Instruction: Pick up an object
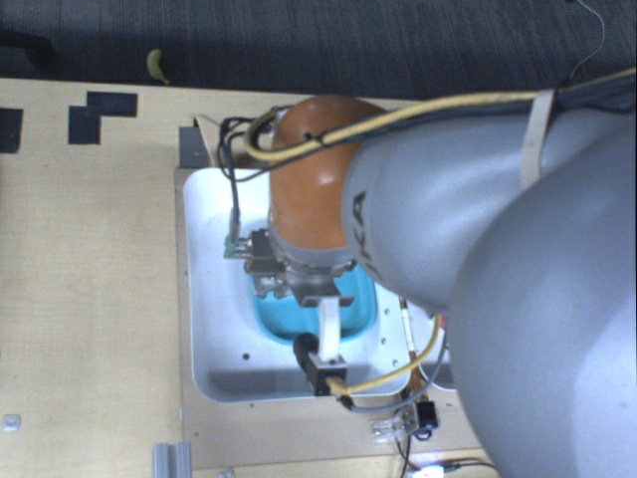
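Observation:
A light blue, rounded object lies in the middle of the left white bin; my arm covers most of it. My gripper hangs straight down over this blue object, below the orange band of the wrist. From this slanted top view the gripper's body hides its lower end and whatever it touches. The blue object's edges show to the left of the gripper and to its right.
The grey arm fills the right side and hides the second bin. Bare wooden bench stretches left of the bin, with black tape marks at the back. A grey bracket stands at the bin's far left corner.

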`<act>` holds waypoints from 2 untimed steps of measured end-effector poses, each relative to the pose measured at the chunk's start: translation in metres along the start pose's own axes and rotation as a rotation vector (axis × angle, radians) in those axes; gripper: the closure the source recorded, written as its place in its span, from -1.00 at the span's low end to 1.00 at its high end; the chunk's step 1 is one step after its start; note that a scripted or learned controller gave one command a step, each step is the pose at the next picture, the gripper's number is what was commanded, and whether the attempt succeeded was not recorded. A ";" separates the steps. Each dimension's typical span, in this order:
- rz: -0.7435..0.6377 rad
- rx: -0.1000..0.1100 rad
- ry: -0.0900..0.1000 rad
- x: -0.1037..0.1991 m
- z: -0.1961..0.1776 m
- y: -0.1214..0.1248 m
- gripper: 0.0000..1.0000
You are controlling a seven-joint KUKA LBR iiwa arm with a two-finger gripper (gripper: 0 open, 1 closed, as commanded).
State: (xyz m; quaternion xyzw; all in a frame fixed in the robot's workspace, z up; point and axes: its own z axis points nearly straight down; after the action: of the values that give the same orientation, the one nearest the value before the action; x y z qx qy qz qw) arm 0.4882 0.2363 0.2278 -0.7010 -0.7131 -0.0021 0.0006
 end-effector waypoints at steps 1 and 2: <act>0.009 -0.002 -0.003 -0.011 -0.067 0.163 1.00; 0.008 0.002 -0.004 -0.004 0.000 0.180 1.00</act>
State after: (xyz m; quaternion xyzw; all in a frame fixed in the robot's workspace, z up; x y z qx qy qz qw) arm 0.6683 0.2349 0.2277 -0.7037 -0.7105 -0.0001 -0.0001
